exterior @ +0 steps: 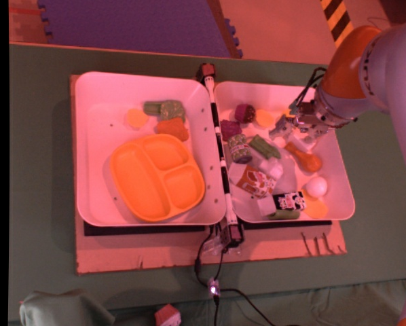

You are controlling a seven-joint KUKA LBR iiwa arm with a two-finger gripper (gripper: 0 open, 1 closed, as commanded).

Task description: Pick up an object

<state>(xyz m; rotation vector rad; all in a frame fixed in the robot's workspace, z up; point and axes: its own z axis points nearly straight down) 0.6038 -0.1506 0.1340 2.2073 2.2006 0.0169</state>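
Several crowded toys near the orange carrot-shaped plastic toy (303,156) risked a glancing miss; jaws (294,129) hung above, spread impossible to tell.

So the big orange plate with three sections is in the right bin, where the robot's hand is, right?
Not quite. The orange plate lies in the left bin, as the camera view shows. The robot's gripper is over the right bin, among the small toys there.
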